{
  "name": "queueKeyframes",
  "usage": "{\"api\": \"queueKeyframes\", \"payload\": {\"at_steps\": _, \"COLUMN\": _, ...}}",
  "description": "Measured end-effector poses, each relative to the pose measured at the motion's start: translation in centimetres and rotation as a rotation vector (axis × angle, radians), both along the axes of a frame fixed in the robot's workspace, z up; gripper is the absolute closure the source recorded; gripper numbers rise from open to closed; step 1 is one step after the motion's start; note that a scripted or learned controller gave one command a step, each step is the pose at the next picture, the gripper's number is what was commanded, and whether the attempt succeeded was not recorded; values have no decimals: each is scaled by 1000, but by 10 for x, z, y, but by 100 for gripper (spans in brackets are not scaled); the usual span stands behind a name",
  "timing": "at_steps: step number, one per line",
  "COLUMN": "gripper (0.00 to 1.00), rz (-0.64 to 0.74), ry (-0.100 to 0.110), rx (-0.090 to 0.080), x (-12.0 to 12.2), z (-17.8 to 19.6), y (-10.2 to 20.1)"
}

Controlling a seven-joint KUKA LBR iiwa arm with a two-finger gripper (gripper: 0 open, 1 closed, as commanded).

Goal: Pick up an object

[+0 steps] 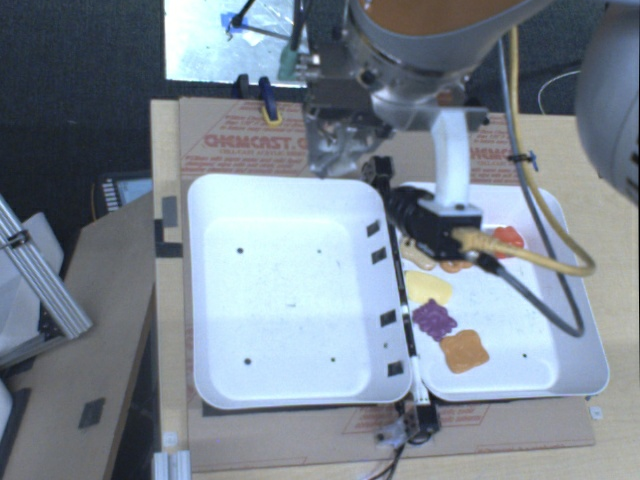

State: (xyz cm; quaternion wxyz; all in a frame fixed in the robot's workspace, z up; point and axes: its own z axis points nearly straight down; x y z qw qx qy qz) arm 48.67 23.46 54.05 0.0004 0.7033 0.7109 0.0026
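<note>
The grey arm (440, 28), orange-banded, is leaning over two shallow, glossy white bins, the left bin (290, 268) and the right bin (540, 368). Its metal gripper (335, 158) is hanging above the left bin's far rim, and I cannot tell how wide it is spread. Flat, lumpy-edged pieces are lying in the right bin: one orange piece (465, 351), one yellow piece (428, 288), one purple piece (435, 319) and one red piece (508, 238), partly hidden.
</note>
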Motion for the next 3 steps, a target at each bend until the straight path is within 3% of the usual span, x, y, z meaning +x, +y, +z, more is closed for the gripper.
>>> {"api": "queueKeyframes", "payload": {"at_steps": 1, "gripper": 100, "rz": 6, "ry": -1, "rx": 1, "x": 0, "z": 11, "y": 0}}
{"api": "queueKeyframes", "payload": {"at_steps": 2, "gripper": 0, "rz": 8, "ry": 0, "rx": 1, "x": 0, "z": 10, "y": 0}}
{"api": "queueKeyframes", "payload": {"at_steps": 3, "gripper": 100, "rz": 13, "ry": -2, "rx": 3, "x": 0, "z": 22, "y": 1}}
